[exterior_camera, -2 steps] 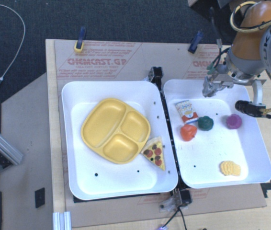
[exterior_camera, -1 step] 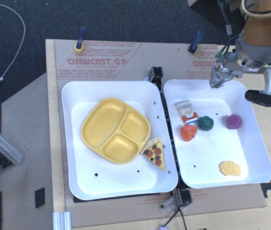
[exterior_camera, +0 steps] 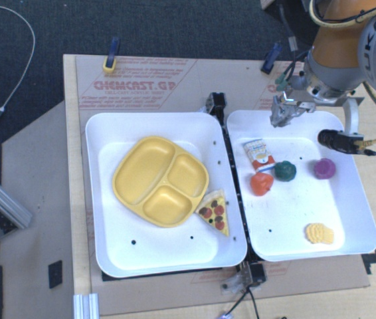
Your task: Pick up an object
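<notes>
In the right bin (exterior_camera: 354, 198) lie a small white carton (exterior_camera: 258, 153), an orange-red toy fruit (exterior_camera: 262, 183), a dark green ball (exterior_camera: 285, 171), a purple toy (exterior_camera: 324, 169) and a yellow ridged toy (exterior_camera: 319, 232). The left bin (exterior_camera: 101, 178) holds a yellow divided plate (exterior_camera: 161, 180) and a toy pizza slice (exterior_camera: 215, 211) beside its lower right edge. My gripper (exterior_camera: 282, 116) hangs over the far edge of the right bin, up and a little right of the carton, with nothing seen between its fingers.
The grey arm with its orange band (exterior_camera: 347, 12) reaches in from the upper right. A black cylinder with a cable (exterior_camera: 339, 141) juts over the right bin's far right. Clamps sit at the bench's far edge (exterior_camera: 111, 55) and between the bins (exterior_camera: 216, 103).
</notes>
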